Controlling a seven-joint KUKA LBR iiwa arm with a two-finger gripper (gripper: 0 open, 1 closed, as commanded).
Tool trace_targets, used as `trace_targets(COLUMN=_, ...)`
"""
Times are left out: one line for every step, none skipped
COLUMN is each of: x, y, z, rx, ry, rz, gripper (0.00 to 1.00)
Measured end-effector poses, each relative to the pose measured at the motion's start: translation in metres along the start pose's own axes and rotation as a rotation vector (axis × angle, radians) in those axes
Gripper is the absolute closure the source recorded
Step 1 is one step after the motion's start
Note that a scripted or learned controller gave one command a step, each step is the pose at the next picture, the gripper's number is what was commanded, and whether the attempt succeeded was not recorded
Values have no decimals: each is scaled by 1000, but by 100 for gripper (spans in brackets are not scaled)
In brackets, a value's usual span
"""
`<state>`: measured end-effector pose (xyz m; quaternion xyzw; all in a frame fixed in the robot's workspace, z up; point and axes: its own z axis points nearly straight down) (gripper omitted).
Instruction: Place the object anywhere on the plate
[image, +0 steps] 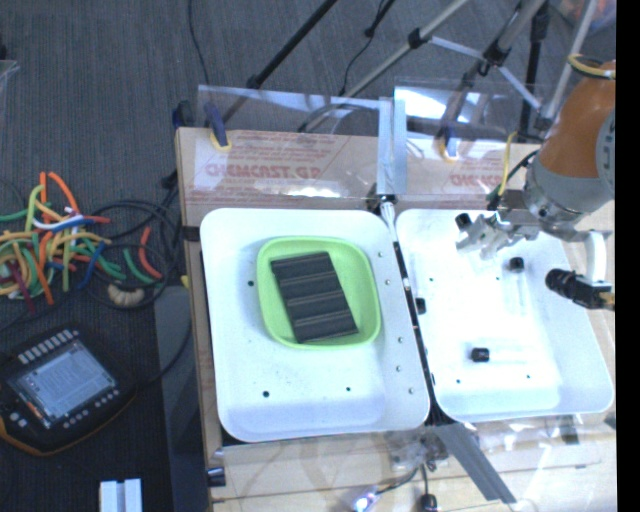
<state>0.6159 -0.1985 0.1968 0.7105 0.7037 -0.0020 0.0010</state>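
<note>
**Object already on plate; hand away over right bin**

We see the dark ribbed block (314, 297) lying flat on the green plate (272, 255) in the left bin (225, 350). Its long axis runs far-left to near-right, slightly off the bin's edge. We judge placement done; what remains is retreat. The hand (487, 232) hovers over the far part of the right bin (540, 385), with nothing seen in it; whether it is spread or pressed together we cannot tell.
</note>
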Motion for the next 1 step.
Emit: trace_targets(x=0, y=0, z=0, rx=0, ry=0, rz=0, gripper=0)
